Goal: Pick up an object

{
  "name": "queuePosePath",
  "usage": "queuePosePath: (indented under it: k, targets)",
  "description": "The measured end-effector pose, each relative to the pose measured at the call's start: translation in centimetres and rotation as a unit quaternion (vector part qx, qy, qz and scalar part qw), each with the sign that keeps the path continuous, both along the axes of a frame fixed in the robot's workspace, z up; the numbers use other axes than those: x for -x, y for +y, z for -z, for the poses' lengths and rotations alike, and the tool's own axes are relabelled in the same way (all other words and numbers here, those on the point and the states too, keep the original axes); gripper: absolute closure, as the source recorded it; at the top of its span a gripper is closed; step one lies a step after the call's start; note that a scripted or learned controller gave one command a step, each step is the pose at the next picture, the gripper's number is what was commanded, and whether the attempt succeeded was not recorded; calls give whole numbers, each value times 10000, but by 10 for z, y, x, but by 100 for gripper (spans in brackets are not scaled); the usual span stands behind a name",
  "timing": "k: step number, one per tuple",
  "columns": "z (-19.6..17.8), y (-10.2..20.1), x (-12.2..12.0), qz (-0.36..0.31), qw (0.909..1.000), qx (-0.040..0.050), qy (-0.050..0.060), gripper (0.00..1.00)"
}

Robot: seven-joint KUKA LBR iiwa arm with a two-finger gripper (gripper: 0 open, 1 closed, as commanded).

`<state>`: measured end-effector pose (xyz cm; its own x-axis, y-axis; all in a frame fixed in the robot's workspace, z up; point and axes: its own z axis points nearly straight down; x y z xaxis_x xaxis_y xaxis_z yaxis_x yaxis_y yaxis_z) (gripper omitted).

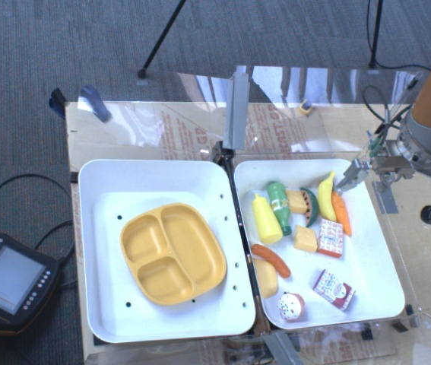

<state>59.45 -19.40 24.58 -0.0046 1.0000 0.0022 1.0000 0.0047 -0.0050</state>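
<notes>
We count two white bins side by side on the bench. The left bin (pixel 101 204) carries one thing, a yellow divided plate (pixel 172 252) with three compartments, lying toward the middle of its floor with bare white floor all round it.

The right bin (pixel 382 280) is our landmark, and it bears eleven toy foods by our count. Along its far half, from its left wall, stand one yellow mustard bottle (pixel 266 217), one green bottle (pixel 279 207), one cheese wedge (pixel 297 201), one watermelon slice (pixel 310 206), one banana (pixel 326 195) and one carrot (pixel 341 212); these six crowd together, touching or just beside one another. Nearer the middle lie a second cheese block (pixel 305 239) and one red-and-white carton (pixel 331 238), side by side. One sausage (pixel 270 259) lies slantwise by the left wall, with one pale bread roll (pixel 265 279) just nearer us against that wall. Toward the near rim sit one white round toy with red spots (pixel 292 306) and a second red carton (pixel 334 290), slightly apart.

Open floor remains along the right wall and the near right corner.

The gripper (pixel 350 178) hangs over the bin's far right part, just above the carrot's upper end and beside the banana. Its fingers (pixel 351 176) look drawn together into one narrow tip, with nothing between them.
</notes>
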Motion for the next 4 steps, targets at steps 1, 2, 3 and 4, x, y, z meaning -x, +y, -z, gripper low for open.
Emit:
queuePosePath:
  k: [1, 2, 3, 4]
  targets:
    - [161, -15, 14, -761, 9971, -21, -1, 0]
    - [160, -14, 35, -1091, 9940, -10, -3, 0]
    - [153, -15, 35, -1065, 9943, -25, 13, 100]
    - [35, 24, -2, -998, 9950, 17, -71, 100]
